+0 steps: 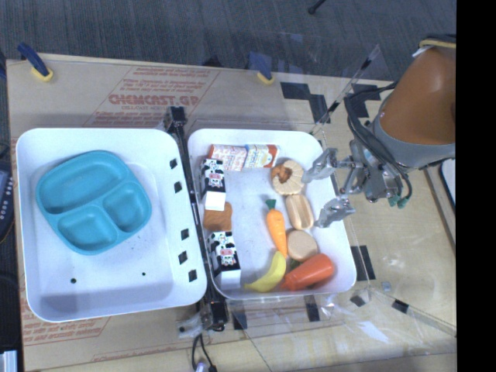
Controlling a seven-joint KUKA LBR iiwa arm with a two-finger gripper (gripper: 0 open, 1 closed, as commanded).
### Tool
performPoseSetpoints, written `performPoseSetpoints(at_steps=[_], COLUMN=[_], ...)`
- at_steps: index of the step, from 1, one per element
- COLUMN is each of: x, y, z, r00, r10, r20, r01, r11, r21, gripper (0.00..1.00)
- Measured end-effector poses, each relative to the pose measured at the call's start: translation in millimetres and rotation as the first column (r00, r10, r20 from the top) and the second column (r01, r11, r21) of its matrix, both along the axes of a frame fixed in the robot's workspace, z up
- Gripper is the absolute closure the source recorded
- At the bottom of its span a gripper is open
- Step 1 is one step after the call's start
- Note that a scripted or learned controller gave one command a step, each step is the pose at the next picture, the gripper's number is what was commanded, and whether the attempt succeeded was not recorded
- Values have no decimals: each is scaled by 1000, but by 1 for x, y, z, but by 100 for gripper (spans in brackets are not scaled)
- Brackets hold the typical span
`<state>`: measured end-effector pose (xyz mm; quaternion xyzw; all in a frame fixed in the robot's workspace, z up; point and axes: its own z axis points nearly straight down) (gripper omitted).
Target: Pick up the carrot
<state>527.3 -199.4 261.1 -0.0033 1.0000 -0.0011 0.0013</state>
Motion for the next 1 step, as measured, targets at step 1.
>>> performPoseSetpoints(at_steps=[1], x=[28], y=[29], z=[-162], r00=[999], r10=[44], r20=[-13], r01=[-44], r11=[999], r21=[8], gripper=[0])
